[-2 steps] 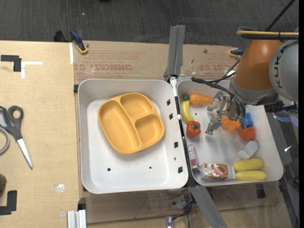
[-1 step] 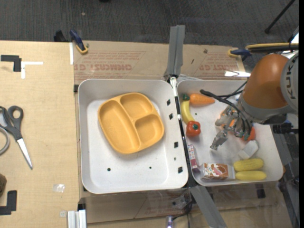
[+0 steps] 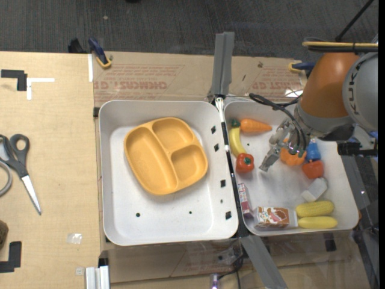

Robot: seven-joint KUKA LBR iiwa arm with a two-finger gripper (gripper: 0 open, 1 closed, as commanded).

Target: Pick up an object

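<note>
My gripper (image 3: 283, 153) hangs over the middle of the right bin (image 3: 344, 179), below the arm's orange band. It stands open, with one grey finger (image 3: 267, 161) splayed toward the left. A small orange toy (image 3: 293, 156) lies right under the gripper, partly hidden by it; whether they touch I cannot tell. A blue piece (image 3: 313, 153) and a red-orange piece (image 3: 313, 170) sit just right of it. A carrot (image 3: 255, 125), a banana (image 3: 235, 141) and a red tomato (image 3: 244, 162) lie to the left.
The left bin (image 3: 120, 221) holds a yellow divided plate (image 3: 165, 155). At the right bin's front lie a corn cob (image 3: 314, 208), a yellow banana (image 3: 317, 223), a snack box (image 3: 274, 217) and a white piece (image 3: 316, 189). Scissors (image 3: 21, 167) rest on the bench at the far left.
</note>
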